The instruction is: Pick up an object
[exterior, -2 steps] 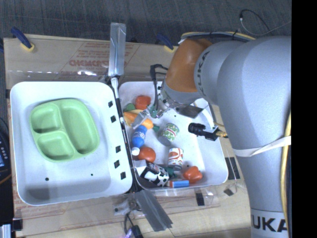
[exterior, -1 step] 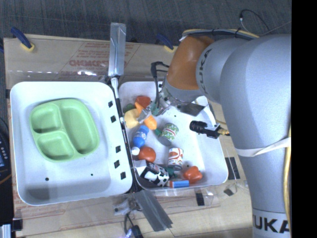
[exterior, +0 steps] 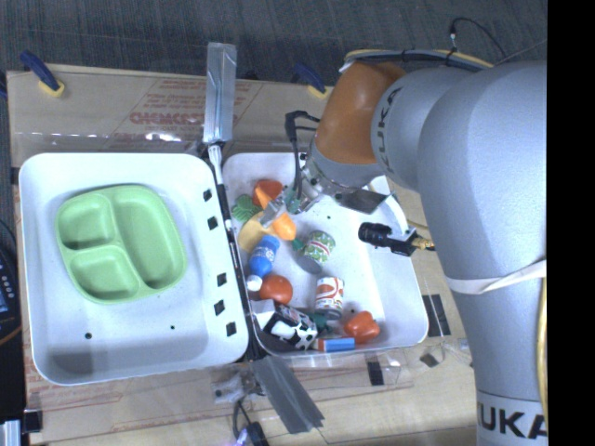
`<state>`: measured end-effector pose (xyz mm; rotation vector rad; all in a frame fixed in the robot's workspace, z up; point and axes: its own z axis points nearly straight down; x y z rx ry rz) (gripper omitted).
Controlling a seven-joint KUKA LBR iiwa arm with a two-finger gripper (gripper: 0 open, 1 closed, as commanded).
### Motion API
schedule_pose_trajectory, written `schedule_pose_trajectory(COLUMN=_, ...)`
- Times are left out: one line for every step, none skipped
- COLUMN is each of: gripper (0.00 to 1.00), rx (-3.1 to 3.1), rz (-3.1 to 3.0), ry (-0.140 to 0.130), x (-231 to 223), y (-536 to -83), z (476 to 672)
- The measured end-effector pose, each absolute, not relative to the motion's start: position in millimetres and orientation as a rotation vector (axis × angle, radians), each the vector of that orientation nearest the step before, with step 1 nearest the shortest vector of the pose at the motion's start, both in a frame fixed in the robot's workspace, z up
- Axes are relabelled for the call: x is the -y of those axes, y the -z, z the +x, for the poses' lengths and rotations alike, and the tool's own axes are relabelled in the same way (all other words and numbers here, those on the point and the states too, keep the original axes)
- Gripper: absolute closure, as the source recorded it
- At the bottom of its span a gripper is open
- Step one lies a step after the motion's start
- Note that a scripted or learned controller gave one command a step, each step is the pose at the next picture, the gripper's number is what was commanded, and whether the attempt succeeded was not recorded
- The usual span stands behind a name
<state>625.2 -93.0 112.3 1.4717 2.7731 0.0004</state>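
The arm is down in the right bin point(exterior: 402, 297), with the claw point(exterior: 290, 203) low among the toys at that bin's far-left corner, so the step in hand looks like the reach or closing stage of a pick. Whether the claw is apart or together cannot be told: the wrist and clutter hide its tips. Nothing can be seen held.

The likeliest target is the cluster just under the claw: a rounded orange piece point(exterior: 268, 191) on the far side, a smaller yellow-orange piece point(exterior: 284, 227) nearer, and a green leafy shape point(exterior: 245, 208) to their left. All look like smooth, hard plastic play food, so they may slip. The next move calls for a firm close on one piece and a straight lift clear of its neighbours.

Nearer lie a blue bottle with a white cap point(exterior: 263, 256), a red rounded toy point(exterior: 276, 289), a green-and-white striped ball point(exterior: 318, 245), a small printed can point(exterior: 328, 295) and a black-and-white cow-patterned item point(exterior: 296, 330). The left bin point(exterior: 46, 342) holds a glossy green divided tray point(exterior: 119, 242) with three compartments. Both bins sit on the surface point(exterior: 167, 416).
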Motion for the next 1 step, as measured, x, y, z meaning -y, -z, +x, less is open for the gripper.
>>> schedule_pose_trajectory(gripper=1.0, rx=-2.844, rz=1.329, ry=-0.002, x=71.2, y=-214.5, z=657.6)
